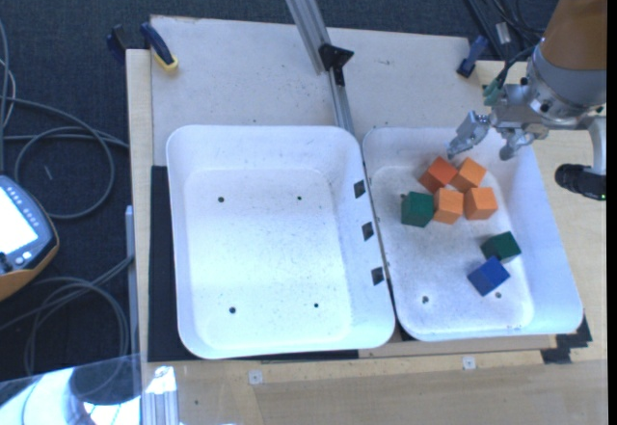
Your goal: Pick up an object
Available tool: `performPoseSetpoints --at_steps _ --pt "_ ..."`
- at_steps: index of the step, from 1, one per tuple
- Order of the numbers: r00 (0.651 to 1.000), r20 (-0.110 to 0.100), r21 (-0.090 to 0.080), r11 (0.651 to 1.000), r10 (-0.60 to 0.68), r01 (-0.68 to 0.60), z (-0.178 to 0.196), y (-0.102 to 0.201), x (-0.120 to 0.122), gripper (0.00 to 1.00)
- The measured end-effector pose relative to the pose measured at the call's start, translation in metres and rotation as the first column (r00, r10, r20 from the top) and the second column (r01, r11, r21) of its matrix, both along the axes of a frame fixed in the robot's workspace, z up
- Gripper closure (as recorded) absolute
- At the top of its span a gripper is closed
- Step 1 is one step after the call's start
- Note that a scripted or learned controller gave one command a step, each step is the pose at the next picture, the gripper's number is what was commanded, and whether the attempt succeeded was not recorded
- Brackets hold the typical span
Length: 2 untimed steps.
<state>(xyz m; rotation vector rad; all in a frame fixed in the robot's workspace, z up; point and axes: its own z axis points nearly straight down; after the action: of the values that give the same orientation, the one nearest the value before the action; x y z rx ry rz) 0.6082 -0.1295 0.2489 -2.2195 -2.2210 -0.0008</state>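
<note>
Camera view: the gripper hangs open above the right bin, holding nothing, at roughly 1 o'clock from the orange block cluster. The cluster lies in the bin's upper middle, with a green block touching its 8 o'clock side.

Likely fault: the blocks sit packed together (little finger room between them), so a descending finger may land on a neighbour and scatter them. The blocks are cubes with no long axis, their faces turned askew to the bin walls.
</note>
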Motion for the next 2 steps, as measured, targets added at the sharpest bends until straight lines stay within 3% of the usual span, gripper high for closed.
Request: performPoseSetpoints --at_steps 1,2 --pt "1.0 -0.009 0.001 1.0 -0.003 0.003 -0.097 -0.017 -0.035 0.0" --pt "1.0 0.014 -0.005 1.0 0.001 -0.001 -0.132 -0.04 -0.021 0.0"
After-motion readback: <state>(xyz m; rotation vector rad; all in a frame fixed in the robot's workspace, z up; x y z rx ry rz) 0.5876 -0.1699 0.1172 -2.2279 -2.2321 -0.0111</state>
